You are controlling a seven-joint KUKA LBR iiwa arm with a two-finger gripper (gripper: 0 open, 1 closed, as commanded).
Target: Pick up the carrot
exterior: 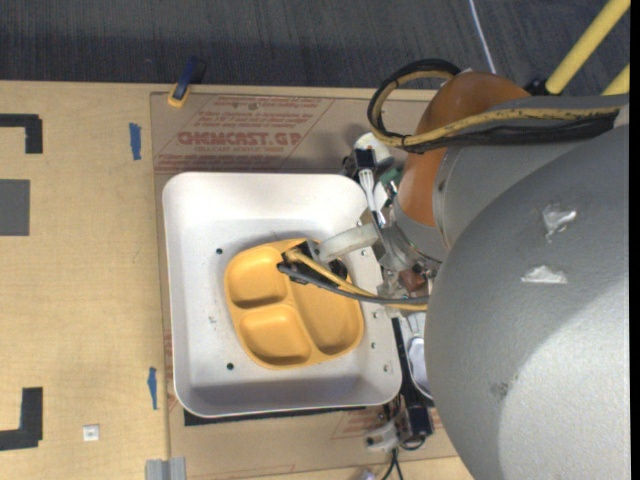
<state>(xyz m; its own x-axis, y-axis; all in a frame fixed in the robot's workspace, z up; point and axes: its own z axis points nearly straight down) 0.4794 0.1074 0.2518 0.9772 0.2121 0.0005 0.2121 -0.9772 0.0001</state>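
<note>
My gripper (388, 264) hangs low over the right rim of the left white bin (200, 218), beside the upper right corner of a yellow plate. The wrist above it blocks the view of its tip. The plate's three compartments look bare where they show. The big grey arm (540, 298) hides nearly all of the right bin.
The yellow three-compartment plate (290, 313) lies in the middle of the left bin, tilted a little. Brown cardboard (80, 268) covers the bench to the left, with blue tape marks. A sliver of the right bin (413, 360) shows under the arm.
</note>
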